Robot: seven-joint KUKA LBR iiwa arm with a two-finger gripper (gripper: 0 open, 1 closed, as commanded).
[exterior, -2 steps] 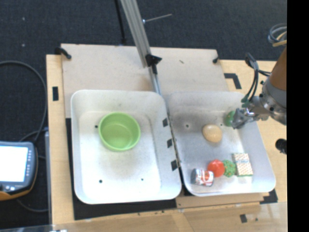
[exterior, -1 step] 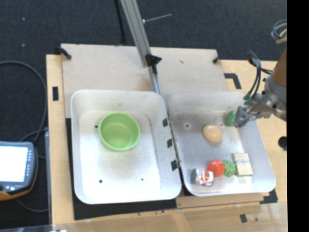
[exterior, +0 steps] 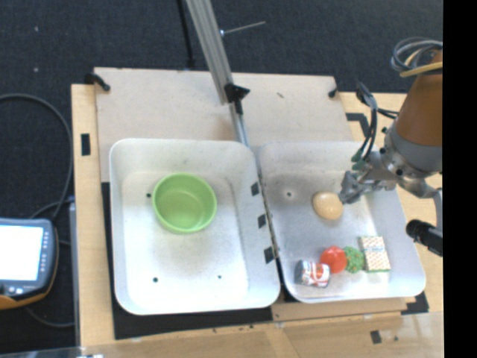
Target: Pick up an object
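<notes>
Camera view: fixed above the counter (exterior: pixel 298 99), looking down at a slant on two white bins side by side.
Hand: the hand (exterior: pixel 350 192) sits low in the right bin (exterior: pixel 298 177), at its upper right part; whether it is wide or narrow cannot be told, since dark metal hides the tips.
Arm: grey with an orange band (exterior: pixel 421 114), entering from the right edge.
Nearest object: a tan, egg-shaped object (exterior: pixel 326 205) lies just beside the hand, to its lower left, on the bin floor; contact cannot be judged.
Other objects, right bin: near the front wall lie a red and silver can (exterior: pixel 314 273), a red tomato-like piece (exterior: pixel 335 259), a small green piece (exterior: pixel 354 259) and a patterned box (exterior: pixel 374 253), grouped closely, well apart from the hand.
Left bin: the left bin (exterior: pixel 134 274) holds a green bowl (exterior: pixel 185 202), upright.
Surroundings: a metal pole (exterior: pixel 212 43) slants over the counter's back; a screen device (exterior: pixel 26 259) rests at the far left.
</notes>
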